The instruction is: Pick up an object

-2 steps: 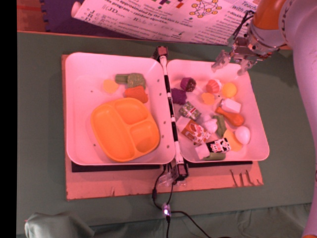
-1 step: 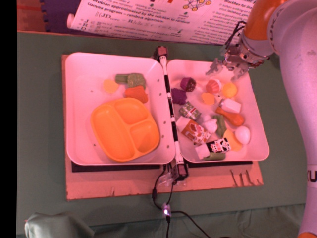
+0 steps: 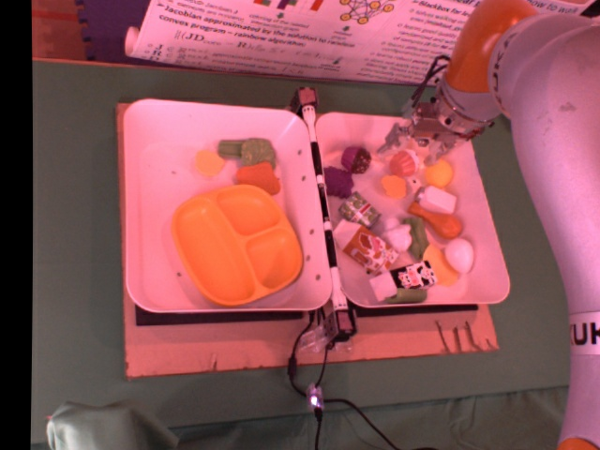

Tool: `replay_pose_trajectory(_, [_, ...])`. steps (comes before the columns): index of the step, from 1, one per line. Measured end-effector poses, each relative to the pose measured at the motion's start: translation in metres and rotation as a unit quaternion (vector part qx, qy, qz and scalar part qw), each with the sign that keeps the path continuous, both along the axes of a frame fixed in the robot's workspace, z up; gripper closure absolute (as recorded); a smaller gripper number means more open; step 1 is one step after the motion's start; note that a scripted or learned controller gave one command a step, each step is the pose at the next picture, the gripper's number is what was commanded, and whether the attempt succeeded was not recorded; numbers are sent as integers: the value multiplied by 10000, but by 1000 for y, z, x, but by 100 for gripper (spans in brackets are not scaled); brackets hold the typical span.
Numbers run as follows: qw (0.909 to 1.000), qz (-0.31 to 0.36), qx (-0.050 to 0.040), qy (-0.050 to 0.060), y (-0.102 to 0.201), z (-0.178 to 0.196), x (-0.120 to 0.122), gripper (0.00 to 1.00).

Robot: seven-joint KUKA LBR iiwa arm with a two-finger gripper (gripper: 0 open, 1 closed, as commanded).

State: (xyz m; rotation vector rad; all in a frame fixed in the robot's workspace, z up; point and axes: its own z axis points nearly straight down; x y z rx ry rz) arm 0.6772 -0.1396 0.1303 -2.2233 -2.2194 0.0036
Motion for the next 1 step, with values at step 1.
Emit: replay_pose_trajectory(1, [10000, -2, -18, -76, -2, -21, 4, 0])
